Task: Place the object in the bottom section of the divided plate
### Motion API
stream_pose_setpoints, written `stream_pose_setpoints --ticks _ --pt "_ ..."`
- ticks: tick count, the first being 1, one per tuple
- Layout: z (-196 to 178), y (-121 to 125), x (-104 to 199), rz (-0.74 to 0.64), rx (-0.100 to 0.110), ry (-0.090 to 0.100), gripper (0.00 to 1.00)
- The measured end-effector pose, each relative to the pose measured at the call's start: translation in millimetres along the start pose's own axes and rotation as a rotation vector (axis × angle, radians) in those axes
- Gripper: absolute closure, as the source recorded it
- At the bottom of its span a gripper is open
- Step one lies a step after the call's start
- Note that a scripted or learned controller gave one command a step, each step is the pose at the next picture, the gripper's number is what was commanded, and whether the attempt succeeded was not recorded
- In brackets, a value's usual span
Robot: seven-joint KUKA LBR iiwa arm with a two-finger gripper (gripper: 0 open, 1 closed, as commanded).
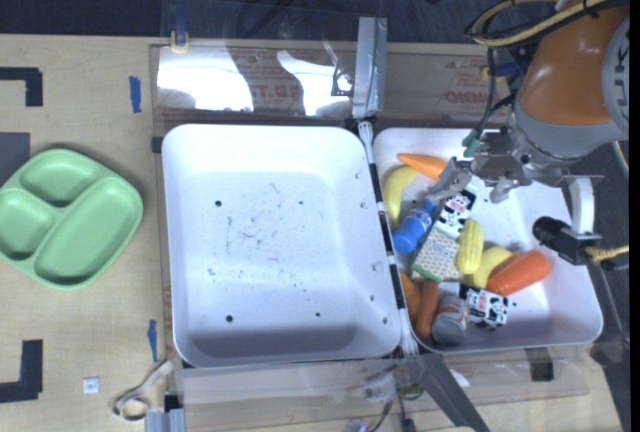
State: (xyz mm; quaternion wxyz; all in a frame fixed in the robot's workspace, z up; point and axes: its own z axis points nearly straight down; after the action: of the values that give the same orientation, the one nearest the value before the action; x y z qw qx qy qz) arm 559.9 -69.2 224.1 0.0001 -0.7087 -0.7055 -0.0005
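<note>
Green divided plate (left of bins), gripper over right bin's toys

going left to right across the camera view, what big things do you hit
green divided plate → left white bin → right white bin with its pile of toy food, such as the yellow corn → gripper over that pile, on the arm reaching in from the right

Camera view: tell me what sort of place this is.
Probably a robotics lab bench set up for pick-and-place trials. The signs: two shallow white bins, the left bin and the right bin full of toy food, a green divided plate on the wooden bench, and tape markers.
</note>
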Motion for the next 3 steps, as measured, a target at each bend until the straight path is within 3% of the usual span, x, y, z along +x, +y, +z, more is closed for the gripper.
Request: stream_pose_setpoints --ticks 1,2,3 --pt "-199 -49 3 -0.179 -0.001 -0.002 0.0" --pt "-17 -62 34 -0.27 0.0 0.0 0.0" --pt "-17 -62 34 -0.27 0.0 0.0 0.0"
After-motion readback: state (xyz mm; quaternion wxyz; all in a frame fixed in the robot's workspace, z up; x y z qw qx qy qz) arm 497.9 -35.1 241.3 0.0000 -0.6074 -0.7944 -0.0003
